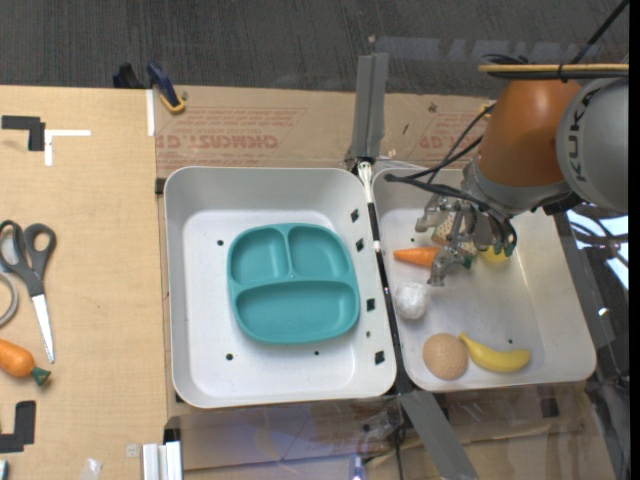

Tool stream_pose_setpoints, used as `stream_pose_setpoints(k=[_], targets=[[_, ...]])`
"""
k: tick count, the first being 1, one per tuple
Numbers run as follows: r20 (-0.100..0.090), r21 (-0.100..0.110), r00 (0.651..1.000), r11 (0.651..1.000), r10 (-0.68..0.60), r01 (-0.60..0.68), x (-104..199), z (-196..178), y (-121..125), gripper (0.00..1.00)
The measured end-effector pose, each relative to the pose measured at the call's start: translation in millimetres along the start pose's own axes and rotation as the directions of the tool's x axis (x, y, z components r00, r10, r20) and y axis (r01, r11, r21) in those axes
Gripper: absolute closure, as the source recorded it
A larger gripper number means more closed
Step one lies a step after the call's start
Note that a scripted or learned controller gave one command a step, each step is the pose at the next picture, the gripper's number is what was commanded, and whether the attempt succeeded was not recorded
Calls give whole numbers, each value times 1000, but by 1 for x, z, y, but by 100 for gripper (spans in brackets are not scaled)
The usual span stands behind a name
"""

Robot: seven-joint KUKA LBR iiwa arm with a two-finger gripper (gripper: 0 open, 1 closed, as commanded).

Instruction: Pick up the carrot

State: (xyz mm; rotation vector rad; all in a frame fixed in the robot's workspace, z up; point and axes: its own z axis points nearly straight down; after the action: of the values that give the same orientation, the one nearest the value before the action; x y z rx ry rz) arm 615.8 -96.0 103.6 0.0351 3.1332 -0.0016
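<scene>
My gripper [452, 253] hangs low over the right bin [560, 363], and the carrot [416, 257] I am after lies just to its left, orange body pointing away from me toward the wall between the two bins. It looks as if the carrot's near end touches or sits right at my gripper, but the cables and metal parts of the wrist crowd that spot, so I cannot tell how far the gripper is parted or whether it has any hold on the carrot; I claim no grasp. I judge I am placed here because this is the approach to the carrot's thicker end. Just below and left of my gripper sits a small white ball-like thing [410, 301], close enough to the carrot that a sloppy closing could nudge it. Farther below are a tan egg-shaped thing [445, 356] and a banana [497, 355], touching each other and well out of my way. A small yellow thing [497, 255] peeks out at my gripper's right. Well to my left, the other bin [190, 278] bears a teal divided plate [294, 283], and beyond it on the tabletop [80, 228] lie scissors [30, 273] and a second carrot [18, 360], too far off to be the sensible target.
</scene>
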Motion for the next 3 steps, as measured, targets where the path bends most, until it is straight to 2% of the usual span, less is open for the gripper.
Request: stream_pose_setpoints(k=[1,2,3], targets=[[-2,0,993,993,122,-122,-5,9,3,0],[-5,0,991,991,135,-135,14,11,2,0],[-3,0,987,987,162,-162,3,10,3,0]])
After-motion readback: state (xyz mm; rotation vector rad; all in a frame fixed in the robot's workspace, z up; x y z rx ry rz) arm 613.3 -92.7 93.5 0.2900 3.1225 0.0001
